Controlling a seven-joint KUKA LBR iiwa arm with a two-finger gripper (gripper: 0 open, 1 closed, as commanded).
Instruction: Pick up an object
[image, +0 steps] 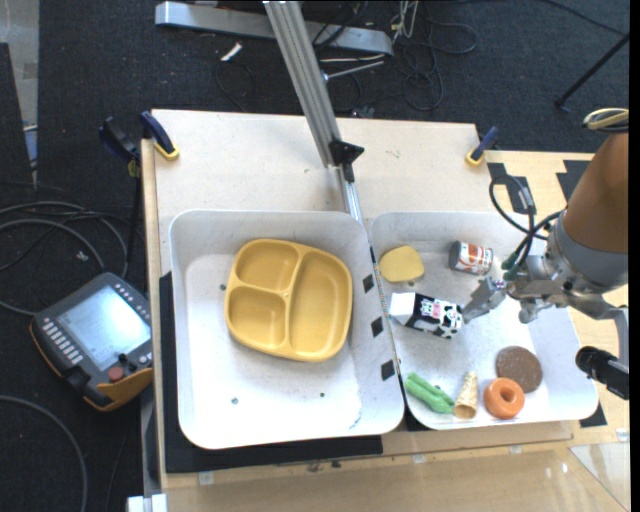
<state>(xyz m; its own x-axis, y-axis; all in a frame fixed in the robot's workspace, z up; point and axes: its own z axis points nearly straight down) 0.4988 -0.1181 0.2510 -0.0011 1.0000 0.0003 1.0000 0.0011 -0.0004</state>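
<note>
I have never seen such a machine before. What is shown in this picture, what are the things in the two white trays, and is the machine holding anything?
One camera above the bench looks down at a slant. The grey robot arm with an orange band reaches in from the right; its two-finger gripper hangs over the right white bin. Nothing shows between its fingers, so it holds nothing.

The left white bin holds a yellow plastic plate with three compartments. The right bin holds a flat yellow piece, a small can, a black-and-white cow-patterned carton, a brown round disc, an orange doughnut, a toy ice-cream cone and a green toy vegetable.
</note>
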